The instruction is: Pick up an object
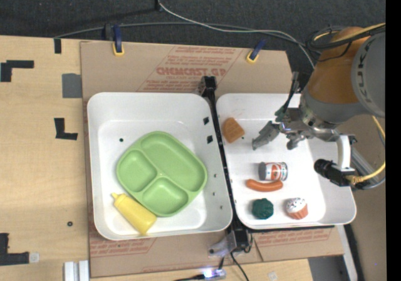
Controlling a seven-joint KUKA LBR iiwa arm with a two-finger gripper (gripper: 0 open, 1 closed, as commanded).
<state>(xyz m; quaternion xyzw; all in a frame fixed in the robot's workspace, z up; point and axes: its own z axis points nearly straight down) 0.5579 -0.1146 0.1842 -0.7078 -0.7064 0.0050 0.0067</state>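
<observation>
Fingers (pixel 280 138) spread above red-labelled can (pixel 273 171) lying sideways

Both bins are white: the left bin (pixel 103 117) holds a light green divided plate (pixel 161 173) and a yellow bottle (pixel 133 213), while the right bin (pixel 250 107) holds a tan-orange sponge-like block (pixel 233 129), a can (pixel 272 171) with a red, white and dark label, an orange-red sausage (pixel 265 185), a dark green round piece (pixel 262 209) and a cupcake (pixel 296 208) with an orange base and white top. The arm (pixel 341 82) is grey with an orange band, its gripper (pixel 280 137) dark grey. The bench is pale wood with black marks, and brown cardboard (pixel 188 67) with red print lies under the bins, held by yellow-tipped clamps (pixel 117 46).
</observation>
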